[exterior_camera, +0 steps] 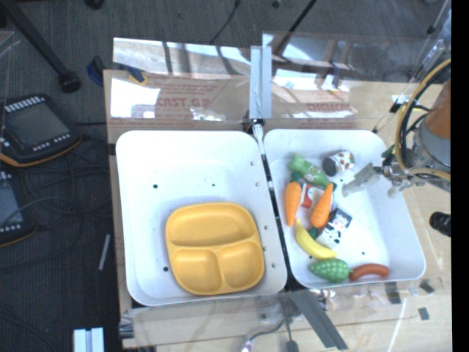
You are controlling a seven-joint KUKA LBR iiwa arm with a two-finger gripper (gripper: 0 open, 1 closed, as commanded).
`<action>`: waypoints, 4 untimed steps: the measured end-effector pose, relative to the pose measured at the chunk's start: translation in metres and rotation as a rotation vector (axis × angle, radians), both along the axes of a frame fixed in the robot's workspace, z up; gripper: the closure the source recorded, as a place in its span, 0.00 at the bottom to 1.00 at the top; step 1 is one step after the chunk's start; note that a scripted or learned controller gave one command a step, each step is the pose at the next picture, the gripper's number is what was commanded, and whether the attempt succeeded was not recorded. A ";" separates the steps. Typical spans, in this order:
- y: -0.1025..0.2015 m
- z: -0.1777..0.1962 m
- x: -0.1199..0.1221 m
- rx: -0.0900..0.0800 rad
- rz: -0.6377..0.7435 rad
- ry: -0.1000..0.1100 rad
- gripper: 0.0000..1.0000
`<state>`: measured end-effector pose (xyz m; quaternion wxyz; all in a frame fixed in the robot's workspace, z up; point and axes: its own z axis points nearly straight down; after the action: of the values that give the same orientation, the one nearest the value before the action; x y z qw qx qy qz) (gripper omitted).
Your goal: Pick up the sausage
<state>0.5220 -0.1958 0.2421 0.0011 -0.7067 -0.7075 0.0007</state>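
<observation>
Camera view showed the sausage lying in the right bin, close to that bin's front edge and near its front right corner. The hand hung over the same bin's right side, toward the back, well apart from the sausage and holding nothing; whether it was apart or together could not be told.

The right bin held a loose cluster of toy food. A green pod lay just left of the sausage, almost touching its end. A banana curved beside the pod, toward the bin's left wall. Two carrots stood side by side further back, with a black-and-white carton between them and the sausage. A green vegetable and a small can sat nearest the back edge, the can just left of the hand.

The left bin held a yellow divided plate toward its front edge.

The sausage was small, red-orange and glossy, slightly curved, lying flat along the front wall.
</observation>
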 end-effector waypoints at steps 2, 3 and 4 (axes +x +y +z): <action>0.053 -0.149 0.034 -0.009 -0.111 -0.023 0.00; 0.062 -0.150 0.038 -0.020 -0.077 -0.022 0.00; 0.065 -0.140 0.040 -0.016 -0.072 -0.021 1.00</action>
<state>0.5615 -0.1305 0.1019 -0.0119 -0.7316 -0.6816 -0.0012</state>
